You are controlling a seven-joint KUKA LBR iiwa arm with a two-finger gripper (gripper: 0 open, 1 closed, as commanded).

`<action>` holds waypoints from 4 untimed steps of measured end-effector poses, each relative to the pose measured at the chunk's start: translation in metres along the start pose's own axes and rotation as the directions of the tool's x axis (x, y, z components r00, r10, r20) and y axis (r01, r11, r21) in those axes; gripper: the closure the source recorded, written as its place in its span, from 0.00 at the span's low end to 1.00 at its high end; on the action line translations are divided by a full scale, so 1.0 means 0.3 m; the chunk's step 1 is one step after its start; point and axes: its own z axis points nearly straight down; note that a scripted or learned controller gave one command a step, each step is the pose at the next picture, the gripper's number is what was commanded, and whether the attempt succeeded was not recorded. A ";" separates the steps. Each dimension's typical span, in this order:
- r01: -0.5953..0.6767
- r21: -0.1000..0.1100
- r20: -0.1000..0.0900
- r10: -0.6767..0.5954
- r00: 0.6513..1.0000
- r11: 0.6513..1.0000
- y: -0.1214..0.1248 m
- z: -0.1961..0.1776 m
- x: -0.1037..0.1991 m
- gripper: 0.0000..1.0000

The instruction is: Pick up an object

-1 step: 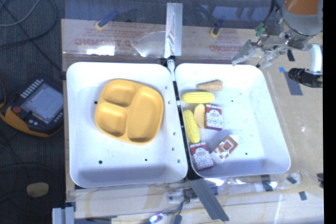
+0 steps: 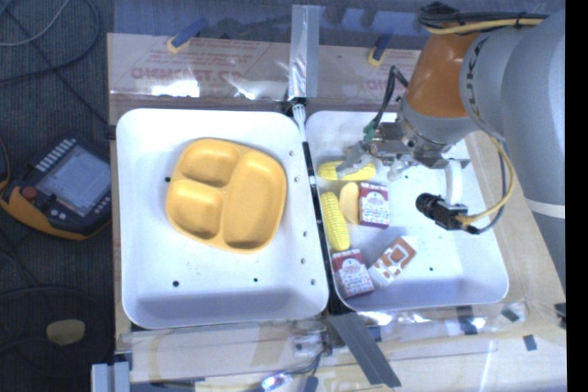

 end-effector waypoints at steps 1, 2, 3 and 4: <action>0.004 -0.036 0.007 -0.004 1.000 0.999 -0.130 0.115 -0.037 0.00; 0.006 -0.044 0.008 -0.005 1.000 0.999 -0.118 0.076 -0.038 1.00; -0.181 -0.043 -0.003 0.181 0.983 0.983 -0.255 0.116 -0.055 1.00; 0.051 -0.003 0.000 -0.051 0.999 0.999 -0.358 -0.299 0.017 1.00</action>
